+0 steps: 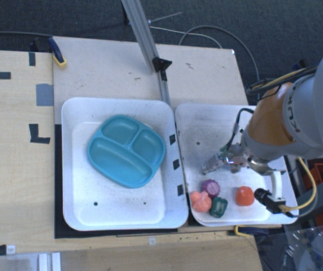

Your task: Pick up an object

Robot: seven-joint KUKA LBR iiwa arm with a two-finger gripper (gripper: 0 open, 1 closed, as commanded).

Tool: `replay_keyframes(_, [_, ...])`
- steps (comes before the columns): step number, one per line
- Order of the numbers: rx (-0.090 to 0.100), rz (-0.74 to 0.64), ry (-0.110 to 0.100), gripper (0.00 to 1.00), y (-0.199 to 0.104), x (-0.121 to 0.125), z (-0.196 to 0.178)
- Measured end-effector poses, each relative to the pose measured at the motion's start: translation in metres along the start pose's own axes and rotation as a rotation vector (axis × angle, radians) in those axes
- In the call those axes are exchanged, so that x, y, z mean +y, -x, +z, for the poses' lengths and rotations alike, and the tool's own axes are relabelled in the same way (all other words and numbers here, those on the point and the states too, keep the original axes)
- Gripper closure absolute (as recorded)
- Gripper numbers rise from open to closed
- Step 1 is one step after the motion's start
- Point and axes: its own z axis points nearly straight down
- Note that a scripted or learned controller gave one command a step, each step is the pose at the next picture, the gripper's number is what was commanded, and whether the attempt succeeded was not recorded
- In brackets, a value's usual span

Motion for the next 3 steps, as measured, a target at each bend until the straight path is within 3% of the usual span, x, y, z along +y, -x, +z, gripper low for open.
replay_keyframes(1, [0.002,-0.001,-0.001,1.0,-0.001,0.0,-0.011])
replay_keyframes(3, [0.001,-0.001,0.004,1.0,-0.005,-0.002,-0.114])
